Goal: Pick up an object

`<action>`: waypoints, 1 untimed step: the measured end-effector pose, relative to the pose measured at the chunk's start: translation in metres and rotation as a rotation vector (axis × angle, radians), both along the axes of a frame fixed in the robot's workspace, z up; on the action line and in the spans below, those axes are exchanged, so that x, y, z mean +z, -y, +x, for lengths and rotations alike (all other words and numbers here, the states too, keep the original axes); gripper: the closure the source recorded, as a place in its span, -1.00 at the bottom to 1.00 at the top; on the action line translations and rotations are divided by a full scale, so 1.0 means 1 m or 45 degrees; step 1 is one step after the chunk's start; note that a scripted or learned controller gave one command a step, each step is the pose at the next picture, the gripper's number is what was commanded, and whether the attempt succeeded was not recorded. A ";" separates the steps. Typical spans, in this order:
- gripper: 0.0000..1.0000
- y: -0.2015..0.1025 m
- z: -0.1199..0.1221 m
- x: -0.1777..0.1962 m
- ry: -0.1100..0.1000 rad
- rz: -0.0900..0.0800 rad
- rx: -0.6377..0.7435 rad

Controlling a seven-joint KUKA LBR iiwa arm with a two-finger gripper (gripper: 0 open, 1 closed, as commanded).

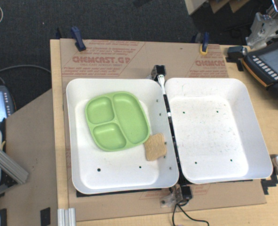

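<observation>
Red print runs across the brown protective sheet (129, 55) that covers the surface beyond the two bins. Beyond the left bin (77, 140) the largest line reads "CHEMCAST G P", with rows of smaller red print above and below it, too fine to read. Beyond the right bin (251, 126) the same red lettering starts again as "CHEMC", cut short by the bin's far rim.

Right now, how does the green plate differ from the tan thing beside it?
The green plate is far bigger than the tan piece. The plate is bright green with three compartments; the tan piece is a plain, flat, roughly square slab. Both lie in the left bin, and the tan piece touches the plate's lower right edge.
</observation>
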State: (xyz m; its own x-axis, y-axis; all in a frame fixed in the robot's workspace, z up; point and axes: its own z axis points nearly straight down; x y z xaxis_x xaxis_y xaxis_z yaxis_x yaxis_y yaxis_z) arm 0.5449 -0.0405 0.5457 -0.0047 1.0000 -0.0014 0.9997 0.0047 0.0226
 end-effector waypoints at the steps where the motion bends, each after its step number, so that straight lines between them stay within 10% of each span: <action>1: 1.00 -0.022 -0.060 -0.068 -0.040 0.003 -0.004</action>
